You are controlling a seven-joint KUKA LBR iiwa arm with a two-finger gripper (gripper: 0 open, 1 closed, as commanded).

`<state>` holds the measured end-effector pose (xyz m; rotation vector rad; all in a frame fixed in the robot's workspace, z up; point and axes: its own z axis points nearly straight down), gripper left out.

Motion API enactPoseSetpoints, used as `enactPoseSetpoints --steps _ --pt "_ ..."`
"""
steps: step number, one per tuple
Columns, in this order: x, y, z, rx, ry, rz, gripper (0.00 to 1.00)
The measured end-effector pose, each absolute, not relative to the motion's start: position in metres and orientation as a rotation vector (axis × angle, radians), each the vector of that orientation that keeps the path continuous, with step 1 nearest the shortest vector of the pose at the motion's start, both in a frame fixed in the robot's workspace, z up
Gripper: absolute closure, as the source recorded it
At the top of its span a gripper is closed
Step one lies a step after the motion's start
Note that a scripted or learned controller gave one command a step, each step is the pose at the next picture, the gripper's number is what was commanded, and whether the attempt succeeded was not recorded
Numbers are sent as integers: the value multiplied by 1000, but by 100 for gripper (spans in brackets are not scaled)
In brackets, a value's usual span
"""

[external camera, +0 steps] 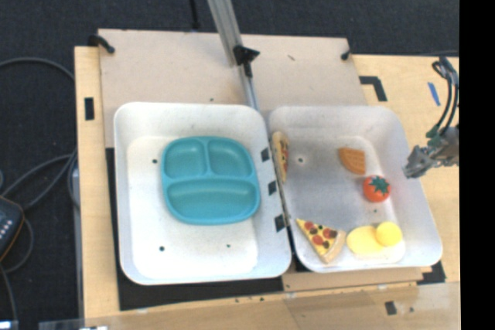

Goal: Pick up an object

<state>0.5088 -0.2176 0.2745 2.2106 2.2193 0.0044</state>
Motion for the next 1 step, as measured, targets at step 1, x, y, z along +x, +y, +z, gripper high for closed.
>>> enactPoseSetpoints --steps 1 --pt "522 -174 279 2210 2227 5 100"
